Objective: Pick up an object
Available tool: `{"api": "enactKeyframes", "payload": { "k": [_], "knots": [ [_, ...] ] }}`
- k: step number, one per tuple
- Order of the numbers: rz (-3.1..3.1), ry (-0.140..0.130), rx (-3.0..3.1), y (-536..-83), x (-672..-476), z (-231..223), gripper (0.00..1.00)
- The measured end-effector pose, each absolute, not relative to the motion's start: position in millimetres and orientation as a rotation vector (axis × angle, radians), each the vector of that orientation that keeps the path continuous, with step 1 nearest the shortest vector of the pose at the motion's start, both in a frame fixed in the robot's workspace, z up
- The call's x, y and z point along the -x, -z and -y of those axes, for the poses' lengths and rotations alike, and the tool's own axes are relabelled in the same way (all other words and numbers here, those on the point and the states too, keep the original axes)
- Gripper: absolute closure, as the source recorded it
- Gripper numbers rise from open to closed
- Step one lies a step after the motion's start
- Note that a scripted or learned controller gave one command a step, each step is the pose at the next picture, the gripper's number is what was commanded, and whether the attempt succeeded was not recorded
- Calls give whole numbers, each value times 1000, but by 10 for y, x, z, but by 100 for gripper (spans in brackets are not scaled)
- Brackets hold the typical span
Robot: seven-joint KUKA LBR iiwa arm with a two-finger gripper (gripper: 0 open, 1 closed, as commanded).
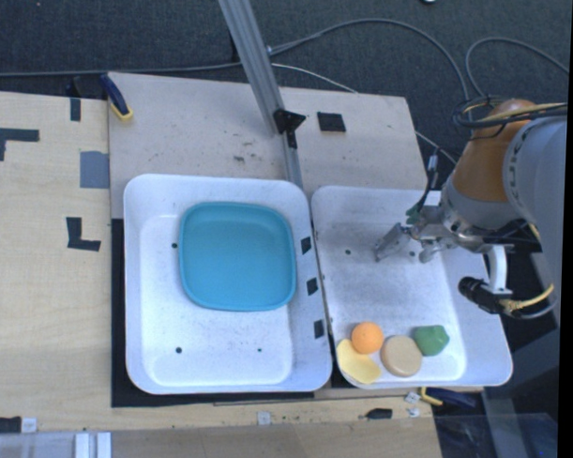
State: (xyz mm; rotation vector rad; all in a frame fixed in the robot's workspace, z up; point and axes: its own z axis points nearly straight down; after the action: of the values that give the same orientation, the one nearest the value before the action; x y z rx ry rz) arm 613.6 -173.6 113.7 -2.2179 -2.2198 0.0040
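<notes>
Four small objects are clustered at the right bin's [334,272] six o'clock edge: an orange ball [366,337], a tan disc [401,355], a green piece [432,339] and a yellow piece [355,367] partly hidden beneath its neighbours. The gripper [401,242] is held at twelve o'clock of them, well apart, fingers spread and nothing held, probably poised before a descent. A blue plate [237,255] is seen in the left bin [143,293].
</notes>
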Motion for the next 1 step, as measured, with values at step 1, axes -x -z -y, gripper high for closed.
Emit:
{"api": "enactKeyframes", "payload": {
  "k": [1],
  "knots": [
    [2223, -1, 2220, -1262, -6147, 1736, 100]
  ]
}}
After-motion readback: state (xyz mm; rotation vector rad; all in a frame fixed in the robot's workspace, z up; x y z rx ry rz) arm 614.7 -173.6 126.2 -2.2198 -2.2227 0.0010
